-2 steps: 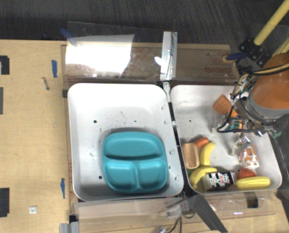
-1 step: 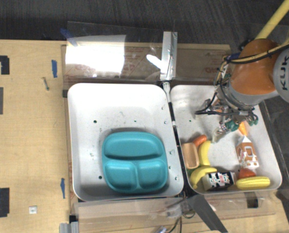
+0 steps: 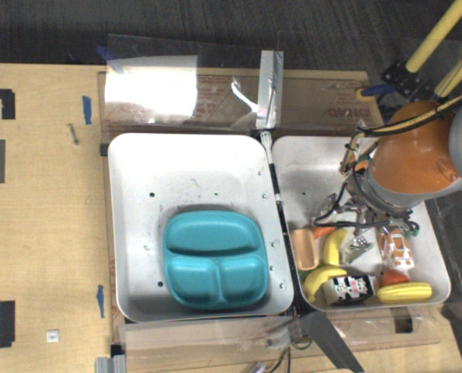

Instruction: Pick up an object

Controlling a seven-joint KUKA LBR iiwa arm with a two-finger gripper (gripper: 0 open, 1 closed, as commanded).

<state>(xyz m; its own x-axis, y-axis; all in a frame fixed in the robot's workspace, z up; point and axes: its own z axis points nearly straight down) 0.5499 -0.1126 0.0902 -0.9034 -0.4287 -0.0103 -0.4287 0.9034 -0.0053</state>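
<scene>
Two shallow white plastic bins sit side by side on a flat light wooden bench [image 3: 36,231]. The left white bin [image 3: 137,177] has smooth walls and round corners. A teal plastic tray [image 3: 215,259] lies flat near its front edge. The tray is smooth with soft round corners, and it has one long pocket at the back and two smaller pockets at the front.

The right white bin [image 3: 308,162] holds a pile of small toys along its front edge. A curved yellow plastic banana [image 3: 329,264] lies near the front left corner. A flat tan piece [image 3: 303,249] lies just beside it, close to the left wall. A small black and white pack [image 3: 349,288] touches the banana. A long yellow toy with a red end [image 3: 404,291] lies near the front right corner. A white and orange toy [image 3: 396,249] sits just behind it.

The grey arm with the orange band [image 3: 411,158] hangs over the right bin. Its gripper [image 3: 359,228] is low above the toys, with wires around it. You cannot tell how the tips stand.
</scene>
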